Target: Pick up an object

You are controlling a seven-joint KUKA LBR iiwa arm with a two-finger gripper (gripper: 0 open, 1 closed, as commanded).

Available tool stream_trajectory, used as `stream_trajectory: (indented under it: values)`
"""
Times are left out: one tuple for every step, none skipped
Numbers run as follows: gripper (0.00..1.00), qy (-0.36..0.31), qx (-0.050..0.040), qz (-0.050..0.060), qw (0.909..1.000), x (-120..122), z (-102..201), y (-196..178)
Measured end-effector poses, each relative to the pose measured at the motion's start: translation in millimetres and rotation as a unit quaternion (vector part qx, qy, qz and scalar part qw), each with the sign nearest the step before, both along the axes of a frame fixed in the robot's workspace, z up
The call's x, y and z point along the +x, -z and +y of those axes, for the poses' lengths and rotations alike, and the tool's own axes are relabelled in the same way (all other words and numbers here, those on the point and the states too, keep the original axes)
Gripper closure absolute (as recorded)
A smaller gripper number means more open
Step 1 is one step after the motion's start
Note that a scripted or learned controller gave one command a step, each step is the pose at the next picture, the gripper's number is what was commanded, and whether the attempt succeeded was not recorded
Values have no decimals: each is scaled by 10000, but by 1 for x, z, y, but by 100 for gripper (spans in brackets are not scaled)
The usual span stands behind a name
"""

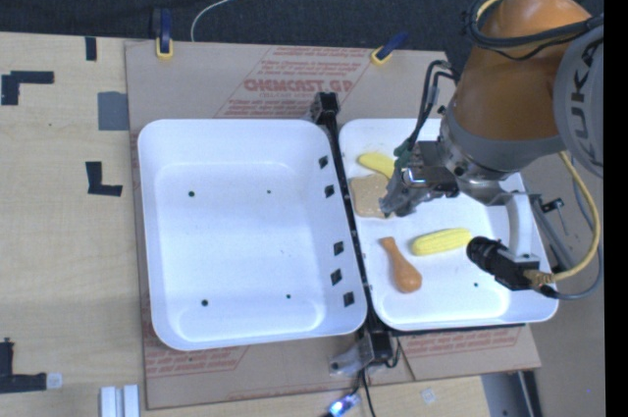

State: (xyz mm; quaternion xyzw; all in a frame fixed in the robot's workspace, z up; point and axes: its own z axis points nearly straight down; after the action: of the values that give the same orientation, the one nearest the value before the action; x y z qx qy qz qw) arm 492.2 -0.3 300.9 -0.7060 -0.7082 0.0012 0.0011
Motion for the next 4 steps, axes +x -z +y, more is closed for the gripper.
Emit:
stream_trajectory:
  values:
    - [100, -6, 0, 8, 10000, 0, 0, -9]
    - [100, 8, -1, -75, 10000, 9, -2, -159]
    - [100, 22, -6, 59, 10000, -11, -25, -19]
    - [100, -20, 10, -50, 10000, -8, 32, -105]
